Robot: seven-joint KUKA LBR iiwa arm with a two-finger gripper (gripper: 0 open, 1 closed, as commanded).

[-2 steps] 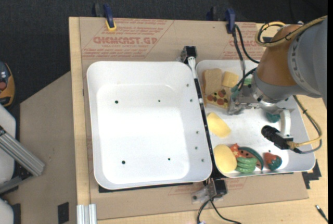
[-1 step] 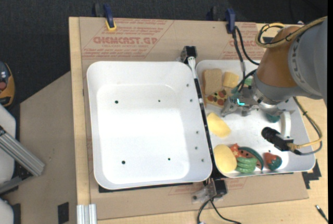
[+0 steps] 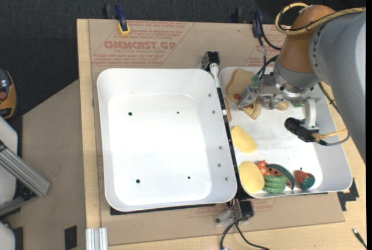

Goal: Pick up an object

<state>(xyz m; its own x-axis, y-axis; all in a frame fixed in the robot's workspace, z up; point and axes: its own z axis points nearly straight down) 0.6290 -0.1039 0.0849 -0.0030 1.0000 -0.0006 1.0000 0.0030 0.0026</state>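
Observation:
My gripper (image 3: 260, 97) is down in the upper part of the right bin (image 3: 332, 156), below the orange wrist band. A brown bread-like piece (image 3: 235, 88) lies just to its left against the bin's wall. A small tan piece (image 3: 253, 111) sits right under the gripper's lower edge. Farther toward the front lie a pale yellow lump (image 3: 244, 139), a yellow rounded object (image 3: 250, 177), a green and red toy (image 3: 276, 179) and a small red and green item (image 3: 304, 179). Whether anything is in the gripper is hidden by the wrist.
The left bin (image 3: 116, 89) is a wide white tray beside the right one, split from it by a dark divider with a black clamp (image 3: 211, 59). A black fitting (image 3: 299, 128) with a cable hangs from the arm over the right bin's middle.

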